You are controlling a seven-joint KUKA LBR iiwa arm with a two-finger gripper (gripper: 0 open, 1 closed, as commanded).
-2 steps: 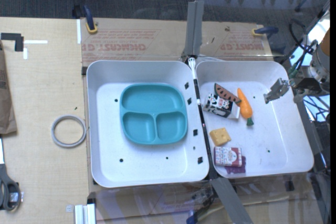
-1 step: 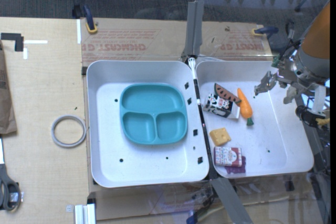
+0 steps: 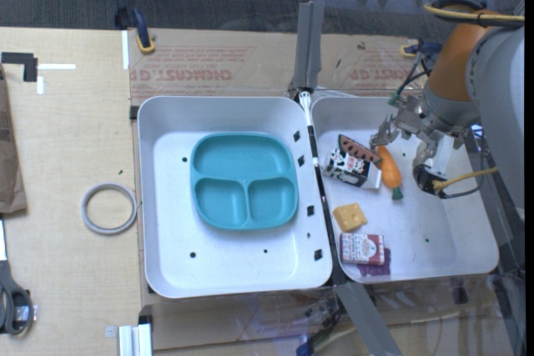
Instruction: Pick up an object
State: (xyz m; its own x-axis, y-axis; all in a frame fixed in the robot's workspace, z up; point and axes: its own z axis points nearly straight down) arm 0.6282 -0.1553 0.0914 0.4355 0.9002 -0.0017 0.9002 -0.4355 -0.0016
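Camera view, one tray (image 3: 244, 180), four items (right bin (image 3: 455, 242))

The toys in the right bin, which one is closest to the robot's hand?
The orange carrot. It lies right beside the gripper, while the black-and-white carton, cracker and pink packet sit farther away.

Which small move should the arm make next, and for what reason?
Probably lower the gripper slightly toward the orange carrot toy just below it in the right bin. The carrot lies nearest, with bare bin floor on its right side, and nothing appears held yet.
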